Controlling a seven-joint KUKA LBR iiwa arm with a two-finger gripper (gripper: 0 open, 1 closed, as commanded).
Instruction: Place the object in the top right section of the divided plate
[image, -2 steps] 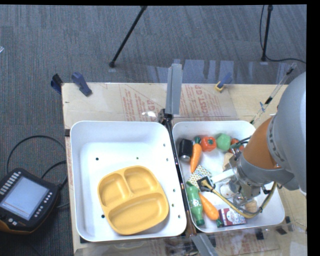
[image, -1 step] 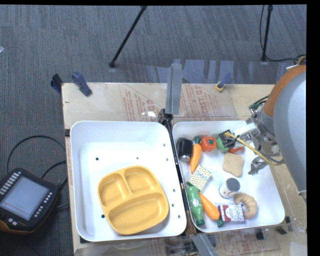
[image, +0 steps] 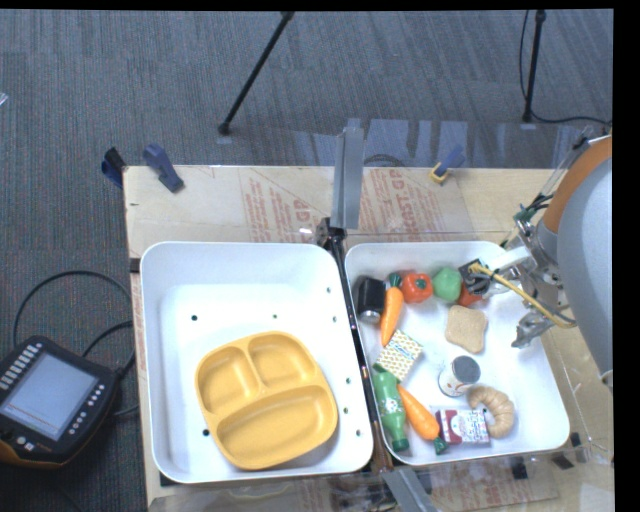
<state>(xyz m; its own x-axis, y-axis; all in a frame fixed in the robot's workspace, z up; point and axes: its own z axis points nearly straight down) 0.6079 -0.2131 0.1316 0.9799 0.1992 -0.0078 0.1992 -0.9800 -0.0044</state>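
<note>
The yellow divided plate (image: 218, 428) lies in the left bin (image: 170, 290), with two small sections at its top and one large section at its bottom; nothing lies in any of them. My gripper (image: 512, 296) hangs over the right bin's (image: 548, 400) upper right corner, near a green ball (image: 447, 284), a small orange item (image: 470, 296) and a bread slice (image: 466, 328). Nothing is seen held in it.
The right bin also holds a black cylinder (image: 370, 296), two carrots (image: 391, 312) (image: 418, 412), a red pepper (image: 417, 286), a checkered packet (image: 401, 353), a green bottle (image: 390, 410), a can (image: 458, 376), a croissant (image: 492, 408) and a red box (image: 465, 426). A teach pendant (image: 45, 400) lies at far left.
</note>
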